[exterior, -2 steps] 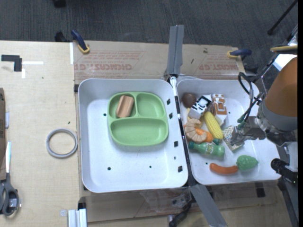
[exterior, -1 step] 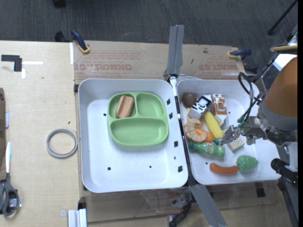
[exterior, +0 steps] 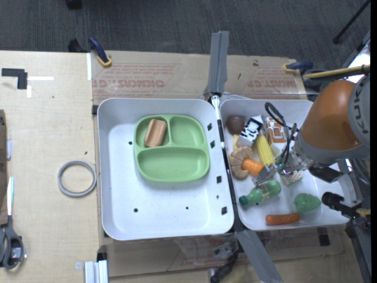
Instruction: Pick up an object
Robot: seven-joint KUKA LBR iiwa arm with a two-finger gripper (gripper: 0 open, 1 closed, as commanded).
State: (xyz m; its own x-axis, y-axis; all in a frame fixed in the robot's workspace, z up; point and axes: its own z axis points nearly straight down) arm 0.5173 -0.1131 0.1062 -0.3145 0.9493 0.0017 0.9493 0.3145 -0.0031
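The arm [exterior: 333, 119] reaches in from 3 o'clock and hangs over the right bin [exterior: 306, 220], its orange band uppermost. The gripper [exterior: 281, 168] sits low among the toy foods at the bin's centre; whether it is open or closed cannot be told, since the wrist hides it. The green bottle [exterior: 260, 194] lies on its side just beside the gripper, at about 7 o'clock from it, cap end pointing toward the bin's left wall. The corn cob [exterior: 264, 148] lies at 11 o'clock from the gripper, with the orange carrot [exterior: 253, 165] just at 9 o'clock. A green leafy piece [exterior: 307, 203] rests at 5 o'clock, and a red sausage [exterior: 282, 219] lies near the bin's front edge (6 o'clock). In the left bin [exterior: 118, 205], a green divided plate [exterior: 174, 164] holds a bread roll [exterior: 155, 132] in its upper-left compartment.
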